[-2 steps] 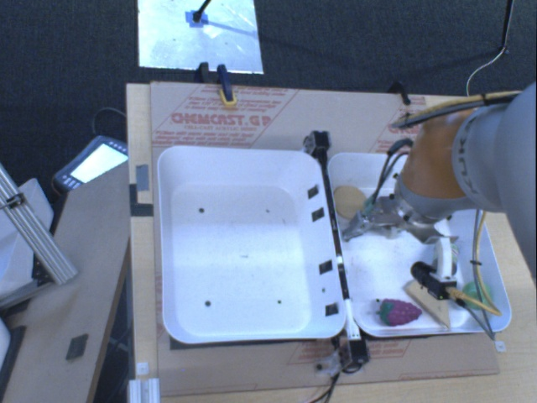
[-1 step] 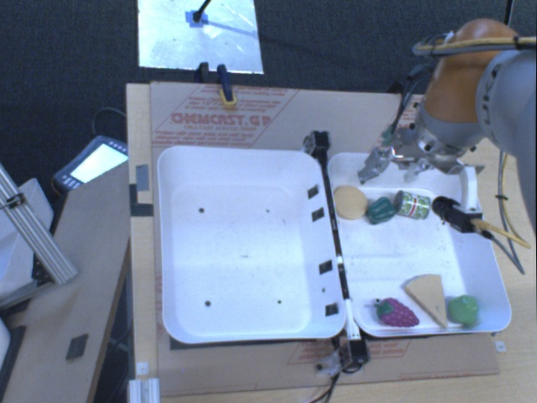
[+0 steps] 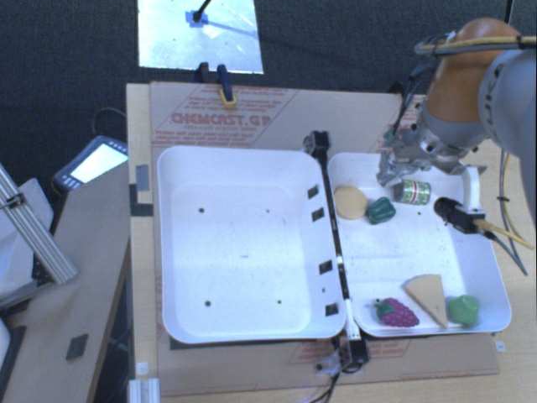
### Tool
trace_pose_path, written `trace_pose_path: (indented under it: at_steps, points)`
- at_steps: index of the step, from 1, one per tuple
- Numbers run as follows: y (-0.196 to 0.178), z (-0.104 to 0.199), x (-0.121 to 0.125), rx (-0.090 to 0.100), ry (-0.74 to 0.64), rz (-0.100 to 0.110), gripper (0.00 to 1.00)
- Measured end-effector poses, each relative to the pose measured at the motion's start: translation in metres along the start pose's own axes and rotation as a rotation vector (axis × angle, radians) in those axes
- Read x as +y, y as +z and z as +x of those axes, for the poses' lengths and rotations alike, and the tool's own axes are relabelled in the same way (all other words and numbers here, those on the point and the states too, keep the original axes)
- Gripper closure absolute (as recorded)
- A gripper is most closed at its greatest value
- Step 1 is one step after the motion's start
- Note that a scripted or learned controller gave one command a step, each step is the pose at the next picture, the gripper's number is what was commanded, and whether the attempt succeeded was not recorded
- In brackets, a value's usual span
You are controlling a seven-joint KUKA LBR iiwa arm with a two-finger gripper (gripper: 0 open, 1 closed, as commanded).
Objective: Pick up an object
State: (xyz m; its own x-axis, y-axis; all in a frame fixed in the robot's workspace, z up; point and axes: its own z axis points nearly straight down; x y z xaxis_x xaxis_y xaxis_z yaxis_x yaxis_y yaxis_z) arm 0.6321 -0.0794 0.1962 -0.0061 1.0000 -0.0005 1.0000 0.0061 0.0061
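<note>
White for both bins [image 3: 243, 175]. Inside the right bin [image 3: 419, 250], nearest the black divider [image 3: 329, 225]: a pale tan round [image 3: 351, 201], then a dark green pepper [image 3: 380, 210], then a can [image 3: 413, 192] banded green and white (red trim). Toward the near rim: magenta grapes [image 3: 397, 312], tan wedge [image 3: 428, 297], bright green lump [image 3: 463, 310].

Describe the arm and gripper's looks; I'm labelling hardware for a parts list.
The arm has a rounded grey shell with an orange band above the wrist. Thin cables run along it, including a yellowish one near the top. The gripper is a small metallic grey piece, with a black and white part beside it.
</note>
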Motion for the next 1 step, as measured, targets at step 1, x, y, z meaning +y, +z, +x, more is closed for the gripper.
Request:
trace_pose_path:
  at_steps: [1]
  points:
    - [-0.1076, -0.0101, -0.004, -0.002, 0.001, -0.007, 1.0]
